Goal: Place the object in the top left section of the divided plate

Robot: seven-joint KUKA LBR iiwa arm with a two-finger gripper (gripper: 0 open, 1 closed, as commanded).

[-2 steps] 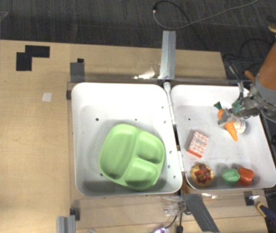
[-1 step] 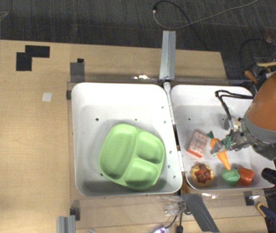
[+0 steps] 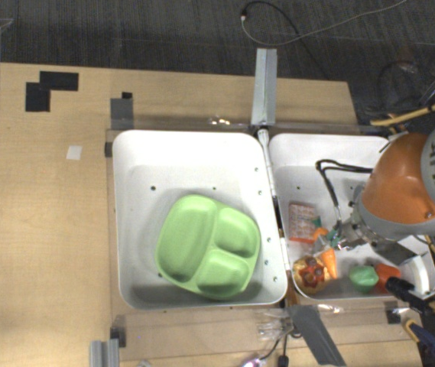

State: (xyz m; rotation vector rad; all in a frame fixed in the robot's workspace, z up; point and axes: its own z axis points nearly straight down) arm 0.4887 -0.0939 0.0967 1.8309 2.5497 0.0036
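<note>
Claw low in the right bin, grip state impossible to tell.
Just below: small carrot, probably light, stiff, slippery; best pinched mid-length. Far left: green plate.

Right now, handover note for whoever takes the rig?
Gripper: low in the right bin, over the cluster of small items; whether it holds anything cannot be seen.
Divided plate: green, in the left bin, tilted, nothing in its sections.
Other items: a green piece and a small packet in the right bin.
Done: nothing placed.
Left: grasp an object, carry it over, set it in the plate's top left section.
</note>
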